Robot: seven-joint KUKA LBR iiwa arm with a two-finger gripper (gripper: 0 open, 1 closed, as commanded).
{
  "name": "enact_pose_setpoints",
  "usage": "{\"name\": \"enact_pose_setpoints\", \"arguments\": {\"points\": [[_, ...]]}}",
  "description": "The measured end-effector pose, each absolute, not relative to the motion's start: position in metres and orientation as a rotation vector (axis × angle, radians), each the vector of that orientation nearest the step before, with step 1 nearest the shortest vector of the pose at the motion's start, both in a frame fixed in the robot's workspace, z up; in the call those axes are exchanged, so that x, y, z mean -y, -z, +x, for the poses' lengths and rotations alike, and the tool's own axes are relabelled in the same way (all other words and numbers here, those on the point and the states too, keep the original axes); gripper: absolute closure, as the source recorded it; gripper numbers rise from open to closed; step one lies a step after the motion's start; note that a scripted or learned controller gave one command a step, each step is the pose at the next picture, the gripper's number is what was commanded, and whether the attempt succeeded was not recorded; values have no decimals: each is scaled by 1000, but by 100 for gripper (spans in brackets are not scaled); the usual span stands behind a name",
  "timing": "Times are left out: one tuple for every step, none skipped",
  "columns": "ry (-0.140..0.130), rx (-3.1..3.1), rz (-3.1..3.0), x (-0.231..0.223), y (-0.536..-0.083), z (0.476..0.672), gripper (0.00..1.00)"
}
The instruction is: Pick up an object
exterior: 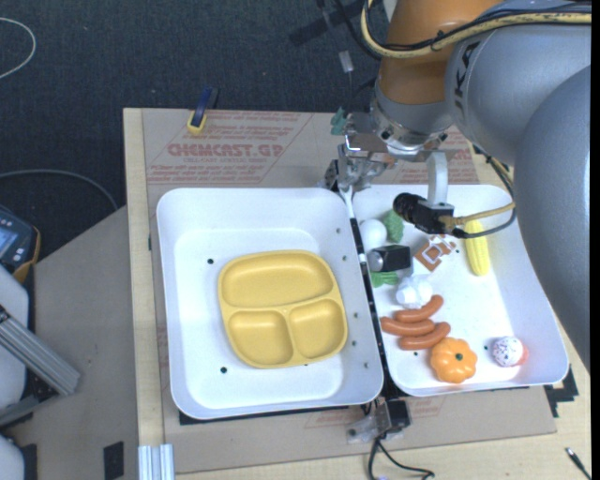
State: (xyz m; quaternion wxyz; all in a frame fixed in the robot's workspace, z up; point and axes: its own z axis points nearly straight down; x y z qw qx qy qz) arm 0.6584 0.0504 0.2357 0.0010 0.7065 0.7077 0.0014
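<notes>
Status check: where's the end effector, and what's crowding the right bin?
End effector at bins' shared edge, nothing seen held. Sausages, pumpkin, corn loose in right bin.

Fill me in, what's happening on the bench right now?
The grey arm with the orange band reaches in over the right white bin, its tool low near the bin's back left corner. Toy food lies there: two orange sausages, a small orange pumpkin, a yellow corn cob. The left white bin holds a yellow divided plastic tray.
</notes>
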Motion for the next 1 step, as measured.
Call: {"name": "enact_pose_setpoints", "arguments": {"points": [[-2, -2221, 2218, -49, -221, 668, 100]]}}
